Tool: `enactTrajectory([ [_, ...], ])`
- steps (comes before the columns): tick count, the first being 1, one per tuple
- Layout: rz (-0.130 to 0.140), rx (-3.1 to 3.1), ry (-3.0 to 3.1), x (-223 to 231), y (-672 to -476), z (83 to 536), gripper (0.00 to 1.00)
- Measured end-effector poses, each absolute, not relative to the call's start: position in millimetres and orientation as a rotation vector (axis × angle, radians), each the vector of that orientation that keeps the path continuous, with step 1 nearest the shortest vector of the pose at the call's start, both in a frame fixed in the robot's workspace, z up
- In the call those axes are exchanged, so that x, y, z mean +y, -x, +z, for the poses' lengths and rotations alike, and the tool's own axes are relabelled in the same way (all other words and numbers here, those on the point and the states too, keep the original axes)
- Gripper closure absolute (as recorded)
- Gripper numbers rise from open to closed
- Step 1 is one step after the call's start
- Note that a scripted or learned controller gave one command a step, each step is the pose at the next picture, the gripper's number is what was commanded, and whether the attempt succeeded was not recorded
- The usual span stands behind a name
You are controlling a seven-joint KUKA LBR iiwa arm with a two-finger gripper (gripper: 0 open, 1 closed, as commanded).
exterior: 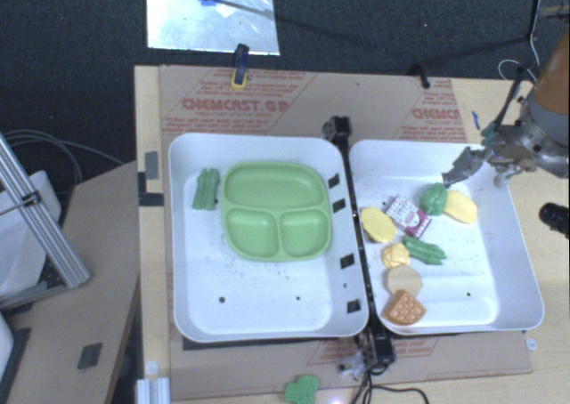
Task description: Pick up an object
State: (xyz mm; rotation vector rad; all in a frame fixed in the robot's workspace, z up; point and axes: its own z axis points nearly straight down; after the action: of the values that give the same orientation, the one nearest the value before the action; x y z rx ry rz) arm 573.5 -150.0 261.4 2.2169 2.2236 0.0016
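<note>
Green bean (424, 250) lies lengthwise left-to-right; pincer (463, 165) state I cannot tell.

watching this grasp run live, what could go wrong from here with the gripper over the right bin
1. The toys in the right bin lie crowded: the green piece touches the yellow piece, so the gripper may nudge both and catch neither.
2. The small packet lies flat and may slip out of a grasp.
3. The gripper hangs near the bin's far rim and may clip it going down.
</note>
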Motion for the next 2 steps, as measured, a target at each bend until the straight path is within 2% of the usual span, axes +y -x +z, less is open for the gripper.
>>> enactTrajectory([
  [1,-0.005,2.222,-2.224,-208,-630.6,176,0.00],
  [2,-0.002,2.226,-2.223,-205,-618.6,81,0.00],
])
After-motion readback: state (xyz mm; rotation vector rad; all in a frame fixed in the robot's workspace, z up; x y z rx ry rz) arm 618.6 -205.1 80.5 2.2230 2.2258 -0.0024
